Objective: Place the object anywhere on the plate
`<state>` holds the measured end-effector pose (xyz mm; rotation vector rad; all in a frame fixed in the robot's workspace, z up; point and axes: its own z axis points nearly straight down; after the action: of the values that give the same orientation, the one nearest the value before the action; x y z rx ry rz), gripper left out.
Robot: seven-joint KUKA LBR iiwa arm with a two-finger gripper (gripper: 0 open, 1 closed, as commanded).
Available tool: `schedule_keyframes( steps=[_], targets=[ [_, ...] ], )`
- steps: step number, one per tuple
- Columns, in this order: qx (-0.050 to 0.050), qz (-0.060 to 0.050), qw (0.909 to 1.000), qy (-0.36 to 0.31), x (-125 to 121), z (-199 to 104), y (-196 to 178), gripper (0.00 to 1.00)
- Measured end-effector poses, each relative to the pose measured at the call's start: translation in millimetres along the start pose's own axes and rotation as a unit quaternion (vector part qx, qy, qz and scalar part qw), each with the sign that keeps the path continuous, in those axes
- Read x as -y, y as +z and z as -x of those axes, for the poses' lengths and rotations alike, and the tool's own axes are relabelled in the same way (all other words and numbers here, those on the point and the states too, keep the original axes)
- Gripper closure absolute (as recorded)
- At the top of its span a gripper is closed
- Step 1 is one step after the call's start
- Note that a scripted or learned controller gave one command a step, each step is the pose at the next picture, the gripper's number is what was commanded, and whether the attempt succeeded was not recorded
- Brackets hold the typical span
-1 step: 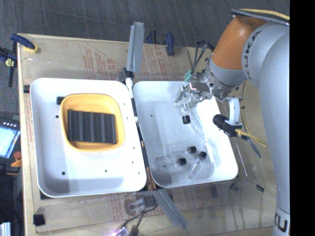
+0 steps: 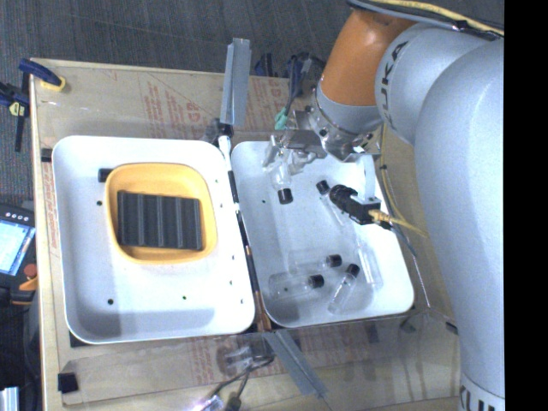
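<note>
Gripper [image 2: 284,178] over right bin [image 2: 257,229], jaw state unclear. Clear vials [image 2: 342,288] look light, slippery, rolling; grip mid-body. Yellow plate [image 2: 128,182] waits left.

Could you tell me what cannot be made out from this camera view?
- Gripper: glare and blur hide how the jaws stand, and whether they hold anything.
- Clear objects in the right bin: transparent against white, so outlines and count stay uncertain.
- Yellow plate in the left bin: dark ribbed centre unidentifiable.

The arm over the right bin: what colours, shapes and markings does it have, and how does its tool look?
The arm is bulky, rounded and grey, with an orange band and dark KUKA lettering. Its tool is pale metal with thin, glassy parts.
</note>
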<state>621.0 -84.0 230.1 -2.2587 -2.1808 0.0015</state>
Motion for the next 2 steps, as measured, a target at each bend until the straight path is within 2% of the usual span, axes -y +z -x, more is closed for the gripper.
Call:
schedule_keyframes(
  steps=[1, 2],
  targets=[
    [0.000, -0.002, 0.9899, -0.142, -5, -65, 35, 1.00],
    [0.000, -0.002, 0.9599, -0.280, 5, -87, 40, 1.00]
  ],
)
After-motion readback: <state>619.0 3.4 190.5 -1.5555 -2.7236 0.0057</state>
